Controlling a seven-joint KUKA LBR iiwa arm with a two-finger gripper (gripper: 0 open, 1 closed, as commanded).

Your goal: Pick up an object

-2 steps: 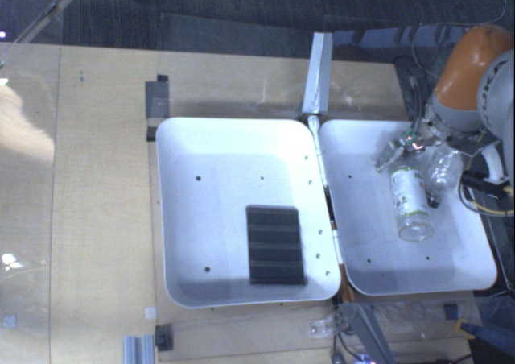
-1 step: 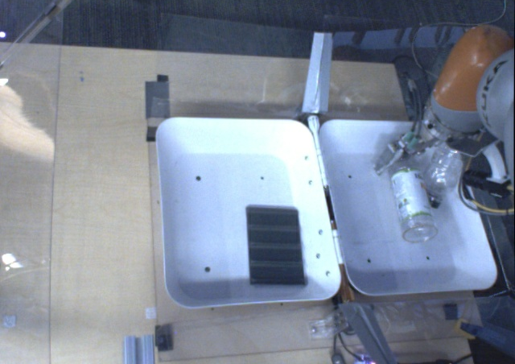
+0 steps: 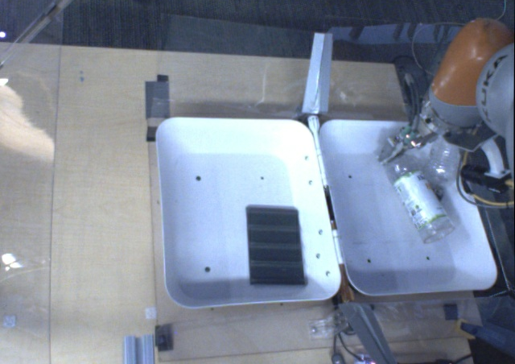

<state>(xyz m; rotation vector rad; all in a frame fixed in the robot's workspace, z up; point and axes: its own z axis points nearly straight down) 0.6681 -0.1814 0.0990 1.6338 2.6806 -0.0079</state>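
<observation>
- In the right-hand bin [image 3: 362, 217], toward its far right side, a clear plastic bottle [image 3: 422, 205] with a pale label is seen lying on its side, cap end pointed roughly at the bin's far corner.
- Right at the bottle's upper end, the gripper [image 3: 400, 147] is lowered into the bin, just above and left of the bottle's neck; contact with the bottle can't really be made out.
- Honestly the metal bits at the tip are too small and glinty, so whether the tool is spread or pressed together can't be told from here, and nothing is seen pinched in it.
- Above the bottle, the arm [image 3: 475, 80] is seen coming in from the right, with the orange band sitting over the bin's far right corner.
- Left of the bottle, across the divider, the other bin [image 3: 185, 193] is occupied by a black ribbed block [image 3: 274, 246], laid flat near that bin's near edge.
- Under both bins, a light wooden bench [image 3: 88, 193] is seen, with a clear panel's reflections laid over its left part.
</observation>
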